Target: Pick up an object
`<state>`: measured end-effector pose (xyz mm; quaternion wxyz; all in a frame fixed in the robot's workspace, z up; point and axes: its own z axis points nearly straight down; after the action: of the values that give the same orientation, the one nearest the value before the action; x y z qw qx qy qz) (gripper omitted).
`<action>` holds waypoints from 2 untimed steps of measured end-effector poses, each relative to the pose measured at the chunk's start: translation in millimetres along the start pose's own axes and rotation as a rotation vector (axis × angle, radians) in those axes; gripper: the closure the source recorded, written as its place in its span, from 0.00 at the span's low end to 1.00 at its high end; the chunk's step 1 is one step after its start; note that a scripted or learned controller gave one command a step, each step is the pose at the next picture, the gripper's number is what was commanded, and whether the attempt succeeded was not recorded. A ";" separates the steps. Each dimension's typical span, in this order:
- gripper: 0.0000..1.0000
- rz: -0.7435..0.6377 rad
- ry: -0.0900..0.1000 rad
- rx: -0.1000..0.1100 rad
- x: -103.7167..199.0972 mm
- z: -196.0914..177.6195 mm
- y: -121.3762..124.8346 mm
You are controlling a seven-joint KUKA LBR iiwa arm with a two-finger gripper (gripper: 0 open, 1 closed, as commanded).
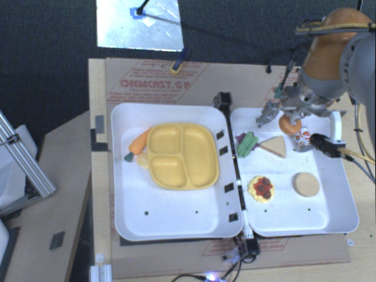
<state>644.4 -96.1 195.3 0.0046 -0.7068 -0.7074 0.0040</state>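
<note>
The gripper [286,117] sits low over the far part of the right bin [341,216], right above an orange piece [288,125] with a small white and red object [302,137] just beside it. Whether the gripper is spread or closed I cannot tell, and nothing can be confirmed as held, since the wrist hides the contact area.

Risks from here, as I judge them:
- The orange piece and the white and red object lie so close that a closing grasp could catch both, or nudge 1 away and leave the gripper empty
- They are near the bin's far wall, so a descent slightly off target could strike the rim
- The tan wedge [274,146] and green vegetable [247,143] lie near enough to be bumped by a sideways correction
- A shallow pinch on a rounded toy may slip out during the lift

The round biscuit [306,184] and the small pizza [261,188] sit well apart from all this, and the yellow tray [179,155] and carrot [139,141] lie in the left bin [126,216]
</note>
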 end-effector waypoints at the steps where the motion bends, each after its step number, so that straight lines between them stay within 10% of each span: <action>1: 0.00 -0.002 -0.001 -0.013 0.1 -8.4 2.7; 2: 0.00 -0.004 0.000 -0.010 6.2 35.2 2.0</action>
<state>646.0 -89.9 160.1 0.0008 -0.7055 -0.7087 0.0004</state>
